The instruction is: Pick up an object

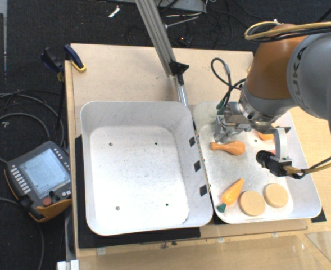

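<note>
Objects lie in the right bin (pixel 308 204): an orange drumstick-shaped toy (pixel 228 147) sits towards the far left, with my gripper (pixel 226 129) hovering right over it. Nearer, I see a toy carrot (pixel 231 192) beside two tan discs (pixel 264 199). From this angle I cannot tell how the tool is set. The left bin (pixel 134 167) sits alongside.

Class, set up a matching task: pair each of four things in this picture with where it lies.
Things:
1. carrot
2. chicken drumstick
3. two round biscuits
4. handheld control pad

Places:
A. floor, left of the bench
B. right bin, near front edge
C. right bin, just below the pincer
D. right bin, beside the divide between bins

Pairs: 1-D, 2-C, 3-B, 4-A
</note>
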Available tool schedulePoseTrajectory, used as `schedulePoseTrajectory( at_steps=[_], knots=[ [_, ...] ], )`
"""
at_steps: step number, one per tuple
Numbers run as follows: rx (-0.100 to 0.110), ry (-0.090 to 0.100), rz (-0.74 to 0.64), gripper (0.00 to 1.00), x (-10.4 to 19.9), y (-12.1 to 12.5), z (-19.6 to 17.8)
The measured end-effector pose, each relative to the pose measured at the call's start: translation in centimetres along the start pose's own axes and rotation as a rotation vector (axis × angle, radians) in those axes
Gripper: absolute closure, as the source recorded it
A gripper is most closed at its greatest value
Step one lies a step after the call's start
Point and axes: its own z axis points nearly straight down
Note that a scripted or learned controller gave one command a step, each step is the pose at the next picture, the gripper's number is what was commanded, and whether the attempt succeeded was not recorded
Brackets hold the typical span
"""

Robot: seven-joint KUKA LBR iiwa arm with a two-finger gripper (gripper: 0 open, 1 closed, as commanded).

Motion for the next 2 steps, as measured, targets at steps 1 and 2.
schedulePoseTrajectory(
  at_steps=[1, 2],
  knots=[
    [0.001, -0.001, 0.001, 1.00, 4.5, 0.8, 0.3],
    [0.000, 0.000, -0.001, 1.00, 10.5, 1.3, -1.0]
  ],
)
